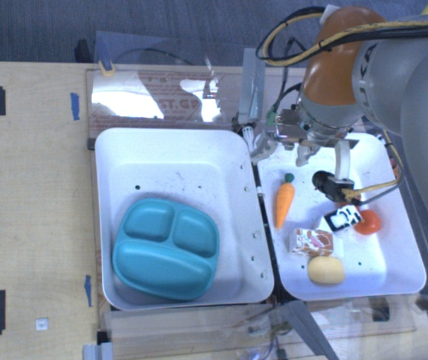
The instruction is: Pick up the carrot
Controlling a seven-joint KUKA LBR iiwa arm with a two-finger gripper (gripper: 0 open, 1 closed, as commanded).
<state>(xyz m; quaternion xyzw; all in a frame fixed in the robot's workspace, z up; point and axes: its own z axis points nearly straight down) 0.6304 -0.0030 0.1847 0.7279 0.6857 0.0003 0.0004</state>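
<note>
Lying label-free in right bin [394, 268]: carrot [284, 203]

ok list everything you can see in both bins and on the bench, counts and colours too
shallow white plastic bins: 2, white, side by side on the bench
teal divided plastic plate: 1, teal, lower part of the left bin
orange toy carrot with green tip: 1, orange, left side of the right bin
red-and-white packet: 1, below the carrot, right bin
pale yellow rounded toy: 1, yellow, front of the right bin
red rounded toy: 1, red, right side of the right bin
black-and-white small object: 1, beside the red toy
light wooden bench top: 1, tan, left of the bins
grey arm with orange band: 1, over the right bin
end effector: 1, above the carrot, apart from it
</note>
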